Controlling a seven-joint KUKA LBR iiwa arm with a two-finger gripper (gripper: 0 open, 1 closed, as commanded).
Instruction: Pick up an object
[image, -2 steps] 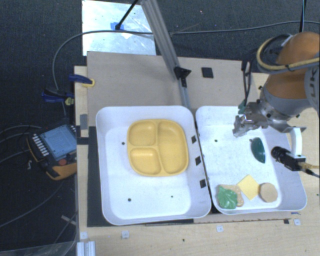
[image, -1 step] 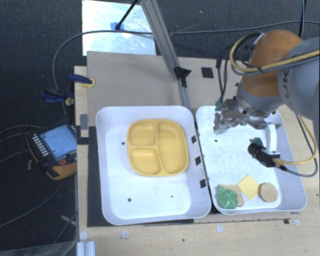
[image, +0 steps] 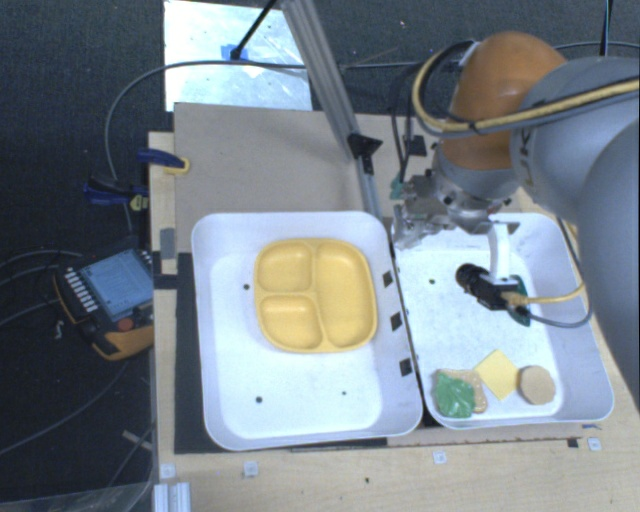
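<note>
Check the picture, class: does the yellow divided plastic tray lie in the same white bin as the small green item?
No: the yellow divided plastic tray lies in the left white bin, while the small green item lies in the right white bin.

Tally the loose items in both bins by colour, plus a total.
Yellow: 2, the divided tray in the left bin and the square piece in the right bin
Green: 1, the leafy piece
Tan: 1, the round piece
Total: 4
</note>
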